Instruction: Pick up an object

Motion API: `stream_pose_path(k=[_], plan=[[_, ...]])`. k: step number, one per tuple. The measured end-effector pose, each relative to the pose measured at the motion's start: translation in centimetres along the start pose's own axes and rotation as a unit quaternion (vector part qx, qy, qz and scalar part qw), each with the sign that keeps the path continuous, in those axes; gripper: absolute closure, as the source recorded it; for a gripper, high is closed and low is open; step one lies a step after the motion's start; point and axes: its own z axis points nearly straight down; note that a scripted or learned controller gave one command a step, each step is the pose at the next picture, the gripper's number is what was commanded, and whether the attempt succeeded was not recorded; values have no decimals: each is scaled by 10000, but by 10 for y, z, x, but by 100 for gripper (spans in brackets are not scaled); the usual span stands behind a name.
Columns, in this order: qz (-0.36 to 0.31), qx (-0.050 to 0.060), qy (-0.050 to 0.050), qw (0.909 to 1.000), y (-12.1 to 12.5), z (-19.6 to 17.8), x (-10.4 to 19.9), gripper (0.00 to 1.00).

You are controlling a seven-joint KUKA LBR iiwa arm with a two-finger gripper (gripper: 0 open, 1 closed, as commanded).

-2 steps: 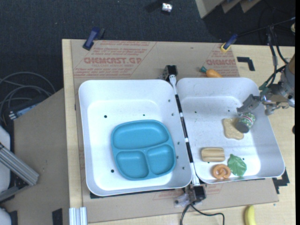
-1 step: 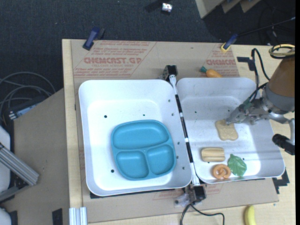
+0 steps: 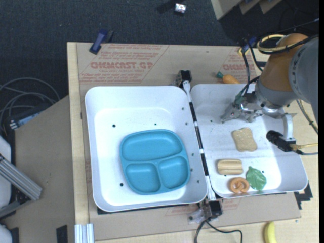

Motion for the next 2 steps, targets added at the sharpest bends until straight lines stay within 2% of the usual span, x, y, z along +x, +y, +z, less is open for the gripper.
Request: stream_pose_path(k=[1,2], plan=[[9,25,1,10000,-47,0,-1,0],[9,11,-3,10000,-46,-10,-1,100]])
